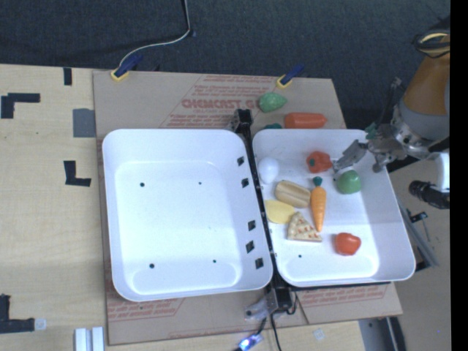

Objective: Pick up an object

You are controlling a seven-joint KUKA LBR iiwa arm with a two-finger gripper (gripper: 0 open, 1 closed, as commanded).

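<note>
The tool (349,161) hangs at the right bin's (395,262) upper right, just above the green ball (349,182); I judge that its target. Whether it is open I cannot tell. Bins: two. In the right one: carrot (318,207), bread (292,193), two tomatoes (346,243).

The arm (428,86) reaches in from the right — wrist bent low, hand (344,163) pointing left.

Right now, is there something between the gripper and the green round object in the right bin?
Nothing visible stands between them. The gripper is right above the green ball, at its upper edge. The red tomato lies beside it, to the view's left, apart.
</note>
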